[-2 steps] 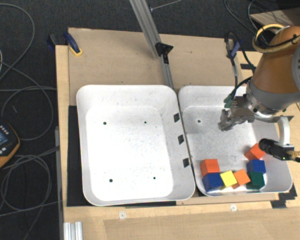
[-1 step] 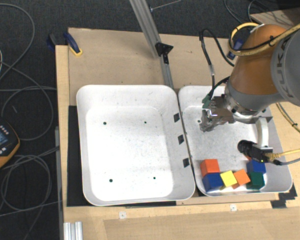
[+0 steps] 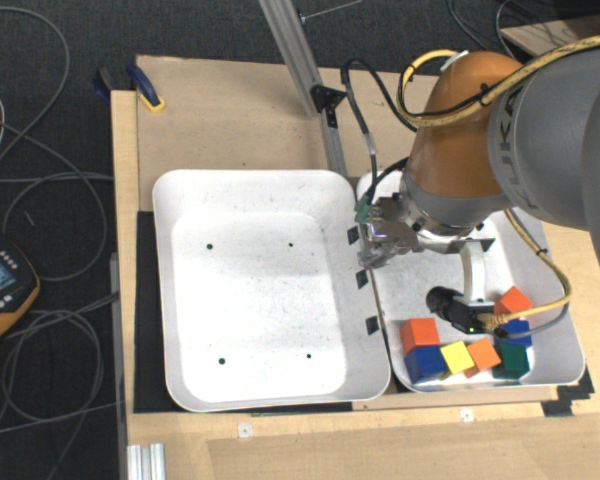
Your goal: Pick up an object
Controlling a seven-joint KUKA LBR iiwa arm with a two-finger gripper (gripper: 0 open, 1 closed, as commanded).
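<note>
Several coloured blocks lie bunched in the right bin's [image 3: 570,353] near corner: an orange block [image 3: 419,332], a blue block [image 3: 427,364], a yellow block [image 3: 457,357], a second orange block [image 3: 485,353], a green block [image 3: 516,361], and a further orange block [image 3: 513,300] above a small blue one [image 3: 516,329]. My gripper [image 3: 378,240] hangs under the orange-banded wrist over the right bin's left side, close to the wall between the bins. It is behind and to the left of the blocks, apart from them. The wrist hides most of it.
The left bin [image 3: 180,268] is to the left of the gripper. A slanted metal pole [image 3: 298,58] rises behind the bins. Cables and a handheld device [image 3: 0,283] lie on the dark floor at left.
</note>
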